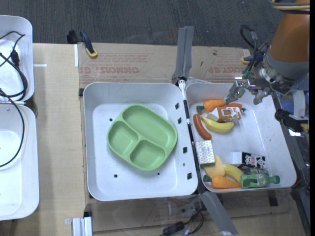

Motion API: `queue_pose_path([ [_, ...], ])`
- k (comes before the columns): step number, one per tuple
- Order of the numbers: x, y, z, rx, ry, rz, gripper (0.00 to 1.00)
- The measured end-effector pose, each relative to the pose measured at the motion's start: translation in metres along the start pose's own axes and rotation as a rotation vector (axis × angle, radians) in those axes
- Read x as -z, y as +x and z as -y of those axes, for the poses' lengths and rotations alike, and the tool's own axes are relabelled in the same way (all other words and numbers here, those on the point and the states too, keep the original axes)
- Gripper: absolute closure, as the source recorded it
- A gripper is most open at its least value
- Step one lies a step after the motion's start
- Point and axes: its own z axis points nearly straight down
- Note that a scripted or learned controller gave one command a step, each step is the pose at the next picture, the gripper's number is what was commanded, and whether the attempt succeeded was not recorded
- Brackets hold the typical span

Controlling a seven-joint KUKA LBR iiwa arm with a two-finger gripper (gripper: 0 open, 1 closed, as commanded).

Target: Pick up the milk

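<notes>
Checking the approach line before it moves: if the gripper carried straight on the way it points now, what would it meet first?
The gripper points down and left toward the upper items in the right bin. It would probably meet the orange-and-white packet or the carrot first; depth is unclear. The milk lies off that line.

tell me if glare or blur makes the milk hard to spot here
Camera view: even lighting, soft shadows, no strong glare on the white bins. The milk is small but readable, black-and-white patterned; the tool is slightly soft.

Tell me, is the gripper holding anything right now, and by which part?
Nothing is held. The gripper hangs above the right bin's far end with nothing between its fingers; the milk lies apart, nearer the front.
</notes>
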Motion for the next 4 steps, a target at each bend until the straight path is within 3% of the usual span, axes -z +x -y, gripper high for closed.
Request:
queue_pose_path([
  [1, -0.026, 0.006, 0.002, 0.150, 0.000, 0.000, 0.00],
  [2, -0.029, -0.042, 0.026, 0.088, 0.000, 0.000, 0.00],
  [3, -0.134, -0.053, -0.029, 0.084, -0.025, 0.005, 0.00],
  [4, -0.141, -0.055, -0.039, 0.201, -0.026, 0.001, 0.00],
])
